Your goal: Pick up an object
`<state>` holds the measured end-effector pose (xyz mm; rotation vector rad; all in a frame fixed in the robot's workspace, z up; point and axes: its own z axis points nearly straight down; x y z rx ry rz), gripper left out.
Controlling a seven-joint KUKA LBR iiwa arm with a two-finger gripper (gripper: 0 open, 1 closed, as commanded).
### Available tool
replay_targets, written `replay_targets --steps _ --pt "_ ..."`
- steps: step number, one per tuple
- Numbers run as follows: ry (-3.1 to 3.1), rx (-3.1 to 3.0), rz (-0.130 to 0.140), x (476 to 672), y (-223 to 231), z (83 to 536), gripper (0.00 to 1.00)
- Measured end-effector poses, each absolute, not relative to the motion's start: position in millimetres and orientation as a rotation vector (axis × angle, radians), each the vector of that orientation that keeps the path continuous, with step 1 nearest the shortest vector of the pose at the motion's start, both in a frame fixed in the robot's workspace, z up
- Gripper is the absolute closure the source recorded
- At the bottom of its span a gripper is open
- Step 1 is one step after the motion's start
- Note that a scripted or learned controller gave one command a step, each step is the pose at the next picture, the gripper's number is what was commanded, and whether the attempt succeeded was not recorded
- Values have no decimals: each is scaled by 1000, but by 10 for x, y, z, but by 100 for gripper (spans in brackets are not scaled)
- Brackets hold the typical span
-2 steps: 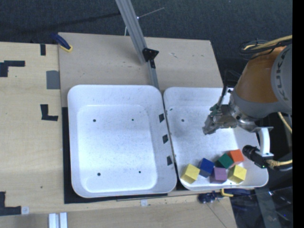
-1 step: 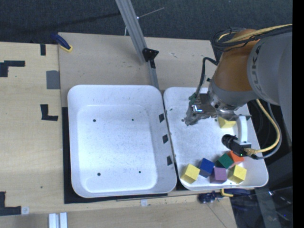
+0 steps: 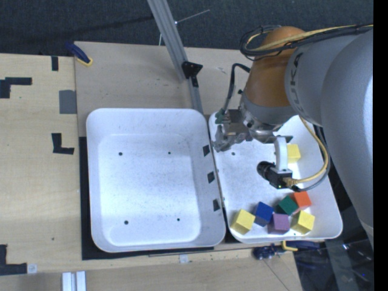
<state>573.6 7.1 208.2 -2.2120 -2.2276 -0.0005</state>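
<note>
The right white bin [image 3: 242, 168] holds several small cubes. Along its near edge lie a yellow cube [image 3: 244, 221], a blue cube [image 3: 264, 212], a purple cube [image 3: 280, 222], a green cube [image 3: 287, 205], an orange cube [image 3: 301, 199] and another yellow cube [image 3: 305, 221]. A further yellow cube [image 3: 293, 152] sits by the right wall, partly behind the arm. My gripper [image 3: 223, 137] hangs over the far left corner of this bin, well apart from the cubes. No cube shows at its tip.
The left white bin [image 3: 145, 174] adjoins the right one along a shared rim. A slanted metal pole [image 3: 173, 38] crosses the bench behind the bins. The bulky grey arm [image 3: 339, 102] covers the right bin's far right side. A black cable fitting [image 3: 271, 172] hangs mid-bin.
</note>
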Motion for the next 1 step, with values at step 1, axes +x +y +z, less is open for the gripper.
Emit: replay_targets --steps 1 --pt "-2229 -2212 -3 5942 599 2234 100"
